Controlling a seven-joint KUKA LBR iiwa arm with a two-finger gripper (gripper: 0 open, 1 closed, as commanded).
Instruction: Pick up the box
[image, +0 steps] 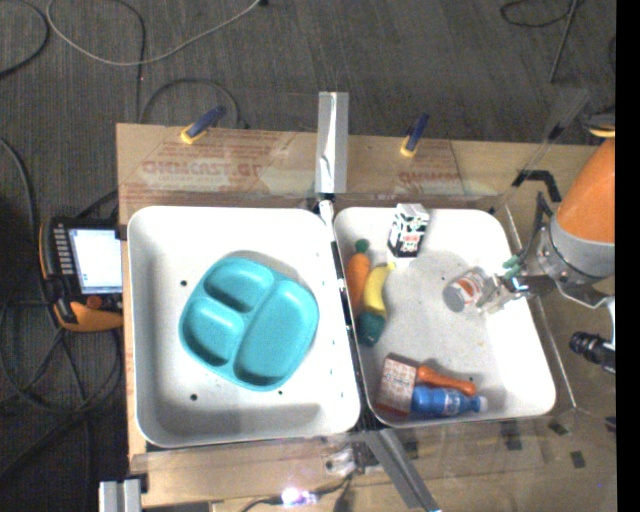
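Lying at the right bin's (520, 250) near edge, box (397, 384) touches a blue bottle (445, 402) and orange marker (447, 380). Mid-bin, jaws (487, 291) sit beside a grey can (461, 293); their state cannot be told. Farther back: small carton (408, 229).

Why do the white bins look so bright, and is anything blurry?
In the camera view, light from above washes out the left bin, and the teal plate casts a soft shadow toward its upper right. The gripper looks smeared near the small can; labels on the box are unreadable.
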